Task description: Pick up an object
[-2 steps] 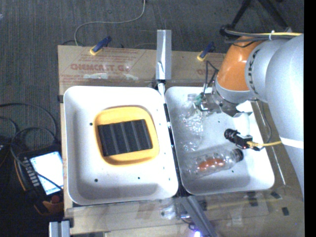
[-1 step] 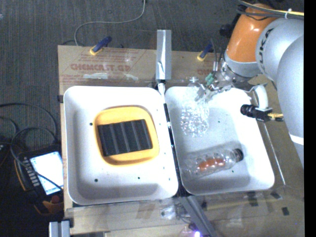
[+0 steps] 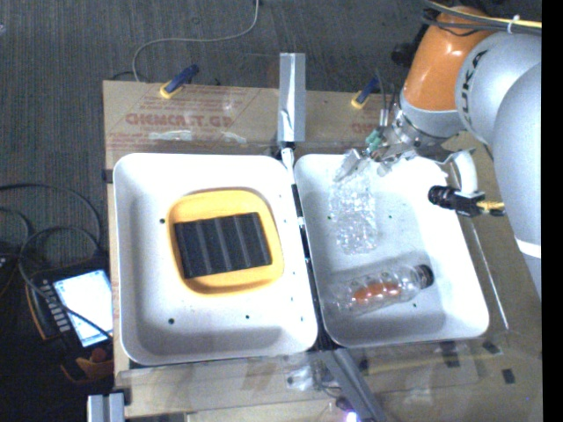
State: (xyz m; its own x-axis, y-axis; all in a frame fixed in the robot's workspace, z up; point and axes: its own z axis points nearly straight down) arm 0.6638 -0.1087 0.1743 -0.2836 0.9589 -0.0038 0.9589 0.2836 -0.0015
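Camera view has the arm (image 3: 475, 51) reaching in from the right, the gripper (image 3: 374, 152) at the far edge of the right bin (image 3: 457, 323), fingers pinched on the top of a clear crinkled plastic piece (image 3: 354, 214) that hangs down over the bin floor, probably gripped at the top so it peels free. A clear bottle (image 3: 383, 288) lies on its side nearer the front, well apart and out of the way. Over in the left bin (image 3: 141, 323), a yellow tray (image 3: 227, 240) with dark slats sits untouched
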